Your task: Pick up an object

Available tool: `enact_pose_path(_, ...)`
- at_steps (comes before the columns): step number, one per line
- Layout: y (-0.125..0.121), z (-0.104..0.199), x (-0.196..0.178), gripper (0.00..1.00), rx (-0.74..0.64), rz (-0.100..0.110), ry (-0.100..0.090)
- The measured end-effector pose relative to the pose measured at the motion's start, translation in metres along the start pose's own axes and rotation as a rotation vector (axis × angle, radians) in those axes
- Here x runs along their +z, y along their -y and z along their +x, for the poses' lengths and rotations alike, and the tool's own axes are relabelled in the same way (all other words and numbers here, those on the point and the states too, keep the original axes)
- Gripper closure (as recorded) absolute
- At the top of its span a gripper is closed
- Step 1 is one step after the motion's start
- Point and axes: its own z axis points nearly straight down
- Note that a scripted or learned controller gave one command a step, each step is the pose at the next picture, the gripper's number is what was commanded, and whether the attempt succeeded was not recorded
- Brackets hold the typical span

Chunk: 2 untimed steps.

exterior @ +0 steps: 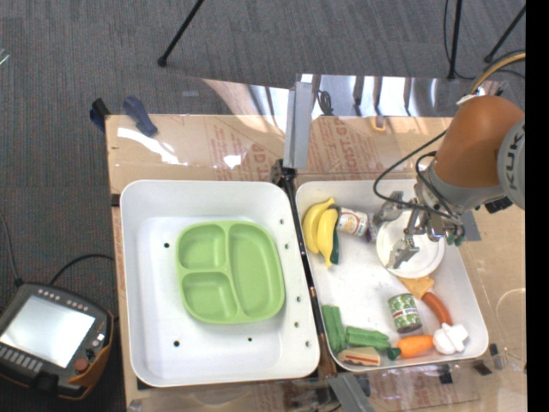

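Observation:
My gripper [405, 245] hangs over a white plate [426, 260] in the right bin [474, 316], its fingers open and nothing between them. Left of the plate lie two yellow bananas [322, 227] and a small tipped can [352, 222]. Toward the bin's front are a green-labelled can [403, 310], an orange wedge [419, 285], a red sausage [438, 308], a carrot [415, 346], a white toy [451, 339], a sandwich [360, 357] and green pea pods [345, 330]. The orange-banded wrist [472, 148] reaches in from the right.
The left bin [146, 221] holds a green divided plate [230, 271]. A grey post [296, 127] stands behind the seam between the bins. A teach pendant [50, 337] lies on the floor at the lower left.

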Motion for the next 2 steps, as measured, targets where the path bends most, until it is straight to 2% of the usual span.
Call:
enact_pose_path(1,0.023,0.059,0.0,0.0,0.004,-0.001,0.002)
enact_pose_path(2,-0.013,0.121,0.0,0.0,-0.037,0.003,0.003)
